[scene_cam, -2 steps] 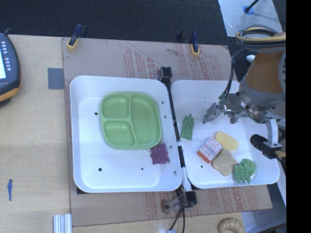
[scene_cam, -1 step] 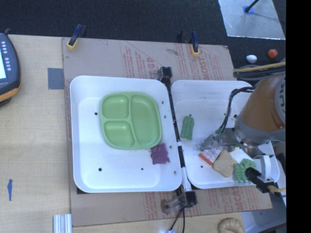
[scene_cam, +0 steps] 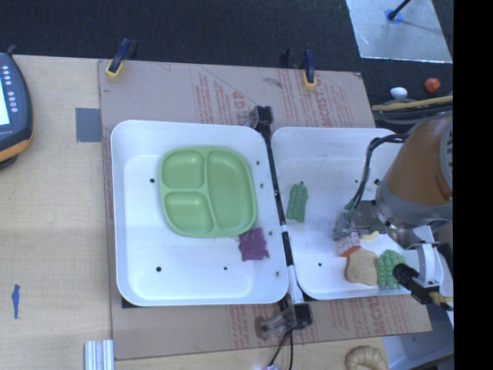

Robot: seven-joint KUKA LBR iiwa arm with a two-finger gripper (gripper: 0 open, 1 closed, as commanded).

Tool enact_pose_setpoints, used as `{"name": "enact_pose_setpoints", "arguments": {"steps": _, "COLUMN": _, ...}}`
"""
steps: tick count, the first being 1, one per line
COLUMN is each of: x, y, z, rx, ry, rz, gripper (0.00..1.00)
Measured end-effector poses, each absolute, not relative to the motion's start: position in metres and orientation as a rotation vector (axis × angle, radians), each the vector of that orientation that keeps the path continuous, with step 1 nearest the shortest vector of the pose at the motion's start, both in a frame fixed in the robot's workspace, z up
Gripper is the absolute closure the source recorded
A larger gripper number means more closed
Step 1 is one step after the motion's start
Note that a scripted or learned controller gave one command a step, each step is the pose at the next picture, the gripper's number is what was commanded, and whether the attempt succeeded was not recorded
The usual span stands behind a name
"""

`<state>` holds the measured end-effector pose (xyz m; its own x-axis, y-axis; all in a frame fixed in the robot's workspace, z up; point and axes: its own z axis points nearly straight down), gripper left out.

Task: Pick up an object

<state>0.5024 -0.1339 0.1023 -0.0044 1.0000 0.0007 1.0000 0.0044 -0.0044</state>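
While the arm (scene_cam: pixel 420 172) reaches in from the right over the right bin (scene_cam: pixel 323 149), here's the layout, nearest edge first.

Bottom of frame: a ring-shaped pastry-looking piece (scene_cam: pixel 364 358) sits off the bins on the bench, next to a black clamp and cable (scene_cam: pixel 283 326) at the bins' junction. A small blue mark (scene_cam: pixel 15 300) is on the wood far left.

Right bin, near corner: a tan bread-like piece (scene_cam: pixel 360 267) touching a green leafy toy (scene_cam: pixel 389 269), with a small red bit (scene_cam: pixel 350 249) just beside the bread. The gripper (scene_cam: pixel 348 227) is just above that cluster, low over the bin floor; nothing visibly between its fingers, and whether they're spread or closed I can't tell from this angle.

Mid: a green pickle-like piece (scene_cam: pixel 297 202) lies upright in the right bin's left part, well apart from the gripper. Across the divider, a purple grape-like cluster (scene_cam: pixel 253 244) is in the left bin (scene_cam: pixel 127 206), touching the lower right corner of a green three-compartment plate (scene_cam: pixel 208 191).

Far: grey tape patch (scene_cam: pixel 88 124) left of the bins, teach pendant (scene_cam: pixel 11 106) at the left edge, two blue-and-yellow clamps (scene_cam: pixel 118 58) (scene_cam: pixel 309 69) on the board's far edge.
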Motion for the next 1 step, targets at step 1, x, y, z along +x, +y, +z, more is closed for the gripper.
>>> {"name": "enact_pose_setpoints", "arguments": {"steps": 1, "x": 0.5502, "y": -0.0953, "z": 0.2079, "rx": -2.215, "ry": -2.238, "rz": -0.011, "gripper": 1.0}}
